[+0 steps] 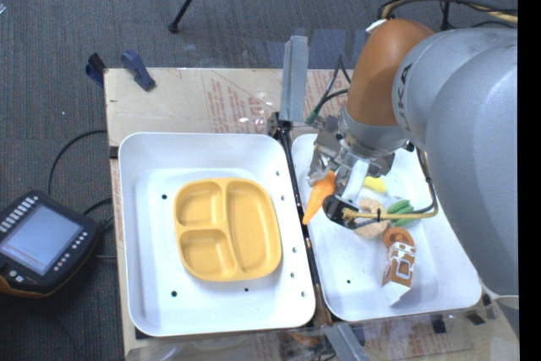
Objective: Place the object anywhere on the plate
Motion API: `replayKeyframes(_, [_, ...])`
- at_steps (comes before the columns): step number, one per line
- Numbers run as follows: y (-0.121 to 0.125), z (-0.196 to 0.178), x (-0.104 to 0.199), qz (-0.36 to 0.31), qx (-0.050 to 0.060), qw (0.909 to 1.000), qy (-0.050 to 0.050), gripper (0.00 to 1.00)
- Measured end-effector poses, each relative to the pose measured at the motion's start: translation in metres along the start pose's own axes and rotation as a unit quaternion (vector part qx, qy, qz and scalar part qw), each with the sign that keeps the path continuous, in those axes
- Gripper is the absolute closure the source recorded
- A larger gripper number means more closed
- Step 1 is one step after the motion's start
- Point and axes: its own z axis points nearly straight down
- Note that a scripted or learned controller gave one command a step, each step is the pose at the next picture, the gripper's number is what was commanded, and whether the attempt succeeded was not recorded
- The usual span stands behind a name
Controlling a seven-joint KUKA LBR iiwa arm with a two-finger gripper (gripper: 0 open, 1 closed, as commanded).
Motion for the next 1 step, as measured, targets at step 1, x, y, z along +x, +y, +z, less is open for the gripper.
replayKeyframes(1, [0.0, 0.0, 0.0, 0.0, 0.0, 1.0, 0.0, 0.0])
